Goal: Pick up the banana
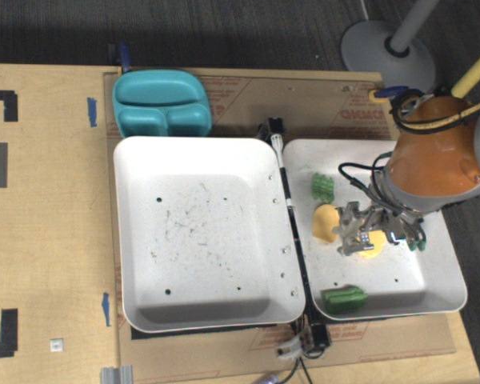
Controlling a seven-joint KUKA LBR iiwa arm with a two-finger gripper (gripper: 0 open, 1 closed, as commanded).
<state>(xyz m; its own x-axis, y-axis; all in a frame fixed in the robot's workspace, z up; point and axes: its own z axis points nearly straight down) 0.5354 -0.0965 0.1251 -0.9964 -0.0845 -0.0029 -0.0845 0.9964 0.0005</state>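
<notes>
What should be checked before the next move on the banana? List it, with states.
1. Banana lies in the right bin: ok.
2. Pincer is over the banana: ok, it sits right above it and hides most of it.
3. Banana is between the pincer's tips: cannot tell.
4. Yellow-orange piece is apart from the pincer: not ok, it lies close on the left.
5. Green items and are out of the way: ok, both lie apart from the banana.
</notes>
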